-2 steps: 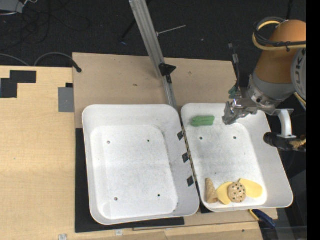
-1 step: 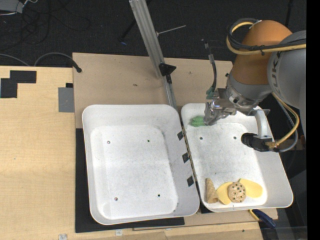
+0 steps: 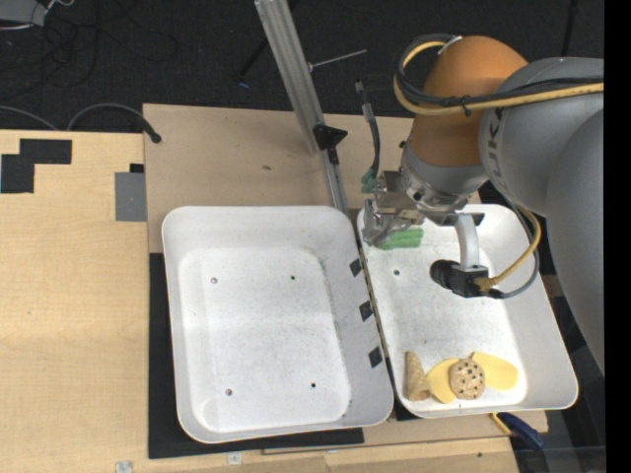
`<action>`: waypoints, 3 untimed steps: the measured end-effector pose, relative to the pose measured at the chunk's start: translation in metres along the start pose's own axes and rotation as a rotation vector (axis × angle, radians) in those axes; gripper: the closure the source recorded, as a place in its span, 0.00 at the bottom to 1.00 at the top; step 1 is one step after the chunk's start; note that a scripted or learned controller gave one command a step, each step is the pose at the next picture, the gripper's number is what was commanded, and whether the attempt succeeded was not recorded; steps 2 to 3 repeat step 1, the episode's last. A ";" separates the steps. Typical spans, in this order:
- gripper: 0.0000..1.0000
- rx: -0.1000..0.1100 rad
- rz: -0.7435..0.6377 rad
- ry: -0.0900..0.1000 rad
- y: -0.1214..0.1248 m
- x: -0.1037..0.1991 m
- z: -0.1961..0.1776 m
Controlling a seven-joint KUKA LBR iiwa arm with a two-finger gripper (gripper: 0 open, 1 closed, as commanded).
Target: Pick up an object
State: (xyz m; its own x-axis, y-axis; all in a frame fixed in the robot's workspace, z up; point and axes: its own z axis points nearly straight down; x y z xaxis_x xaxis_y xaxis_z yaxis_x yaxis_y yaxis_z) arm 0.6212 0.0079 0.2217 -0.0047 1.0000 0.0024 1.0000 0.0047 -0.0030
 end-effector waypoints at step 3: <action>1.00 -0.003 0.000 0.000 0.015 0.052 -0.015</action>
